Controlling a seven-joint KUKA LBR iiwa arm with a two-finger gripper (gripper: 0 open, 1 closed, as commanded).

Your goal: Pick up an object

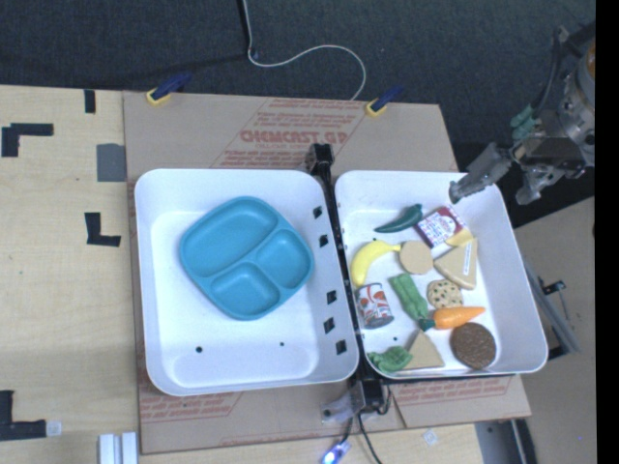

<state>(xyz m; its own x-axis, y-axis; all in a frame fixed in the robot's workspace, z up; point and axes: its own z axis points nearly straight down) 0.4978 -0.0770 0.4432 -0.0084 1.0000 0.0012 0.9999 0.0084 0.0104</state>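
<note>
Two white bins (155, 259), blue tray (247, 256) left, toy food (426, 288) right

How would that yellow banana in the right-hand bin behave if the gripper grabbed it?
The banana looks like smooth moulded toy food, so probably stiff, light and a bit slippery. Its curved shape might twist between fingers. It touches a tan round piece, which would likely get nudged.

Single fixed camera, mounted above the bench (58, 259), looking down at a slant. Far enough back to take in both white bins whole: left bin (164, 346) toward 9 o'clock, right bin (517, 307) toward 3 o'clock. Dark floor (116, 17) runs along 12 o'clock. Arm (556, 133) enters at 2 o'clock.
</note>
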